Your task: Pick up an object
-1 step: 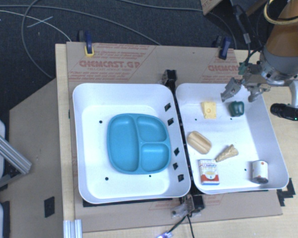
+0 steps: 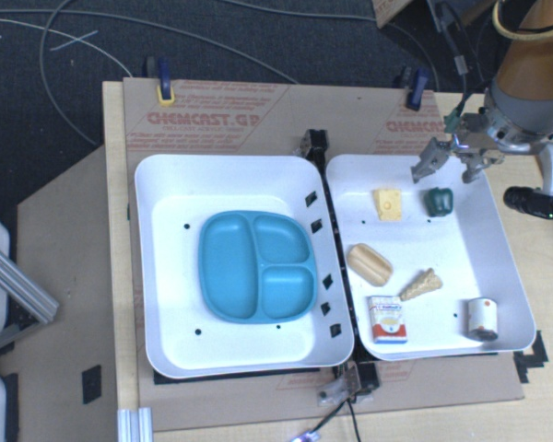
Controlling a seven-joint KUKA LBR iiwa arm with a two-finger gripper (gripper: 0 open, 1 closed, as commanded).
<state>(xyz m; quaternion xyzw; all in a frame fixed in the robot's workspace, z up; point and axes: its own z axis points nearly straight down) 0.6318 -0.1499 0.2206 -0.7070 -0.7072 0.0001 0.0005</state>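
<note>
My gripper (image 2: 452,165) hangs over the far edge of the right bin (image 2: 507,247), fingers spread open with nothing between them. Just below it lie a dark green object (image 2: 439,201) and a yellow cheese-like block (image 2: 387,203). Further forward in the same bin are a tan bread roll (image 2: 370,263), a pale wedge-shaped piece (image 2: 421,284), a small red and white carton (image 2: 387,319) and a grey and white can (image 2: 481,318) on its side.
The left bin (image 2: 166,191) holds a blue divided plate (image 2: 256,265). Black clips run along the seam between the two bins. A cardboard sheet lies under both bins, with clamps at its far edge.
</note>
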